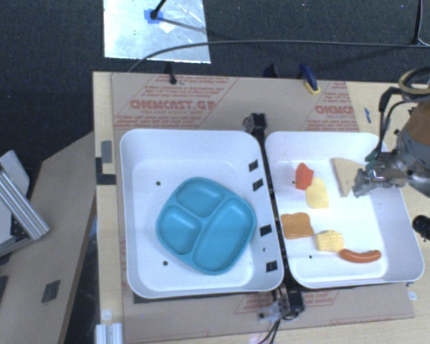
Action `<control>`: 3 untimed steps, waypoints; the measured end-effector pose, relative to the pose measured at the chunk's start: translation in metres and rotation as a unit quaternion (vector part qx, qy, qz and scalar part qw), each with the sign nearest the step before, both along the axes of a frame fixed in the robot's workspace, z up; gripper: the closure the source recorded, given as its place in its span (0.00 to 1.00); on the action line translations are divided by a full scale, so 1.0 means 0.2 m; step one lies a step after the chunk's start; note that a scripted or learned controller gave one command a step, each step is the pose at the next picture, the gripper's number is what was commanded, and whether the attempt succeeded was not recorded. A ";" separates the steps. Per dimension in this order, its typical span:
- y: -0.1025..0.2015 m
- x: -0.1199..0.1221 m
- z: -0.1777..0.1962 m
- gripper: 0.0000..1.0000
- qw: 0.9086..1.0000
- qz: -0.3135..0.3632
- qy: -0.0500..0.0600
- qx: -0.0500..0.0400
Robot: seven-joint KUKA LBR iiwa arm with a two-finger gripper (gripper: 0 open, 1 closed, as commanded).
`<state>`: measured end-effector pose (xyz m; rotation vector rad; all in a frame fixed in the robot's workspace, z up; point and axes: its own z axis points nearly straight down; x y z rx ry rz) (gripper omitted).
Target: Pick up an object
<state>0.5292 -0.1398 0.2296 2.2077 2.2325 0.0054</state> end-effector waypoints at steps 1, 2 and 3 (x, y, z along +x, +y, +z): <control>0.23 0.10 0.02 1.00 1.000 0.000 0.000 0.000; 0.53 0.17 0.06 1.00 1.000 0.000 0.000 0.000; 0.80 0.27 0.07 1.00 1.000 0.000 0.000 0.001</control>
